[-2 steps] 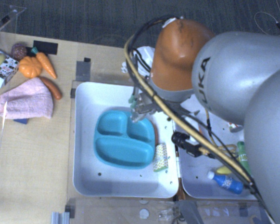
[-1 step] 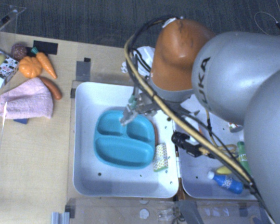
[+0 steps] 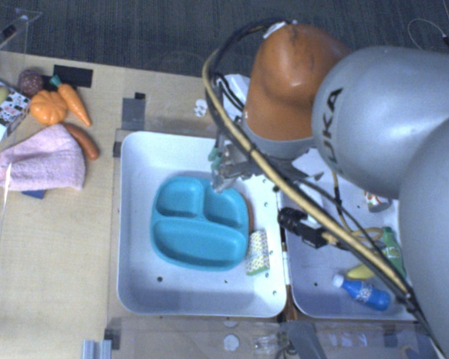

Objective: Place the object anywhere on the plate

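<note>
Blue plate (image 3: 197, 231), three compartments, lies in the left bin (image 3: 133, 206). Gripper (image 3: 223, 179) hangs over the plate's upper right corner; whether its tips are apart or together cannot be told, and nothing is seen between them. Sponge (image 3: 258, 252), pale with specks, leans against the plate's right edge, in the same bin. Well right of the plate, the right bin (image 3: 308, 298) holds a blue bottle (image 3: 364, 293) and a green bottle (image 3: 391, 250).

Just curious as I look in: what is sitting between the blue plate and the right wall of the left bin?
In the camera view, a small speckled sponge lies there, against the blue plate at its right edge, on the floor of the left bin.
</note>
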Motion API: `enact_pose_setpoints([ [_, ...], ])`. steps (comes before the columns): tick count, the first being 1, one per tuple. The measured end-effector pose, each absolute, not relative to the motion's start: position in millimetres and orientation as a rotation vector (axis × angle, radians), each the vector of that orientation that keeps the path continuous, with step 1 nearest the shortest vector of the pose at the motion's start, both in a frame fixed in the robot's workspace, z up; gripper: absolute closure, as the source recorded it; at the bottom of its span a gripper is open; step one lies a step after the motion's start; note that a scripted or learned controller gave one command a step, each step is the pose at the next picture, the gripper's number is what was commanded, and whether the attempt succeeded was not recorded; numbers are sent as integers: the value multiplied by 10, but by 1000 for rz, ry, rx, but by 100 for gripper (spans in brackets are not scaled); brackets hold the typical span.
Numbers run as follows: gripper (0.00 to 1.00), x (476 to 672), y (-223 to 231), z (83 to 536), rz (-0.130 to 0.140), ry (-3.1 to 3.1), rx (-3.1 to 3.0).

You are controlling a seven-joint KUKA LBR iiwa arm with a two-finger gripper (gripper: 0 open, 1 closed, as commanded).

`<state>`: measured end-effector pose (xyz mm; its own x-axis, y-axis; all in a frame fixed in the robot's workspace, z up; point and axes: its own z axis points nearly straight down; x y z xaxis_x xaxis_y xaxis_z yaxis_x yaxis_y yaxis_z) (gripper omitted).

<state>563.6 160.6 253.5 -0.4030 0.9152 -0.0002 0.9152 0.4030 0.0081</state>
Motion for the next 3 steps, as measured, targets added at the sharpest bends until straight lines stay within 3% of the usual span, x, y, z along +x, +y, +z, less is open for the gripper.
enact_pose_setpoints([
  [1, 0, 5636, 1607, 2535, 11, 2627, 1714],
  [2, 100, 5649, 1601, 2641, 14, 2627, 1712],
  [3, 0, 5648, 1602, 2640, 14, 2627, 1711],
])
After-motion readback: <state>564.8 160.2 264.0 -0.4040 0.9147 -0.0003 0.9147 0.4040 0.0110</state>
